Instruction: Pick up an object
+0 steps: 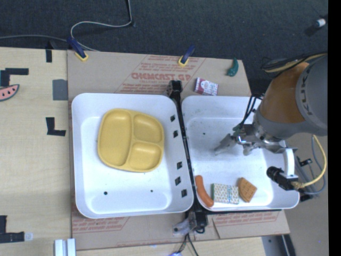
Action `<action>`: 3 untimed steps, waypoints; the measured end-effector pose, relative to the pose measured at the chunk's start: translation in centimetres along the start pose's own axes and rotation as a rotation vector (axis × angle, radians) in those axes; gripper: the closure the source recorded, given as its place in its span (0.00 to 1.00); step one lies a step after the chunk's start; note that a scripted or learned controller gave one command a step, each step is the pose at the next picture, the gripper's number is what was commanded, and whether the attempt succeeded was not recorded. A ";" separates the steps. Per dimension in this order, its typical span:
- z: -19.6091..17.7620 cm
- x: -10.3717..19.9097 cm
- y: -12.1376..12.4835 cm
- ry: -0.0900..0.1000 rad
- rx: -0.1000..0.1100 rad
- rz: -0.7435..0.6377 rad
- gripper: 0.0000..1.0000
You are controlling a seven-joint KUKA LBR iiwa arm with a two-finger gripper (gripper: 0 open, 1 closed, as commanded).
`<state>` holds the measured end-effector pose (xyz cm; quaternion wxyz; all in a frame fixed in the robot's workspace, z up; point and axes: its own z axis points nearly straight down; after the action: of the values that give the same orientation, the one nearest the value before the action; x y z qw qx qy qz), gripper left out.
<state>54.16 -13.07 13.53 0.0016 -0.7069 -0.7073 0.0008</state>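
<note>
End effector (230, 143) hovers over the right bin (213, 113), grip unreadable; I'd say approach, next descend toward the cracker (246, 189).

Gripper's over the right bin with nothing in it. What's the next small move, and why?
Probably shift the gripper toward the near edge of the right bin, above the green-and-white packet. All three items lie along that edge: the packet, the sausage and the cracker.

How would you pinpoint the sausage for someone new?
Look in the right bin, along its near edge. Three items sit in a row there: the sausage is leftmost, beside the green-and-white packet and the tan cracker. It alone is long, thin and orange-red.
</note>
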 end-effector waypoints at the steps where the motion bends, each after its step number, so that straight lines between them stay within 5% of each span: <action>1: -4.8 13.3 -5.8 0.000 0.000 -0.002 0.00; 2: -5.7 13.3 -5.8 0.001 0.000 -0.002 1.00; 3: -4.8 21.6 -4.5 -0.001 0.000 -0.003 1.00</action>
<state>49.69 8.57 18.35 0.0013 -0.7060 -0.7082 0.0010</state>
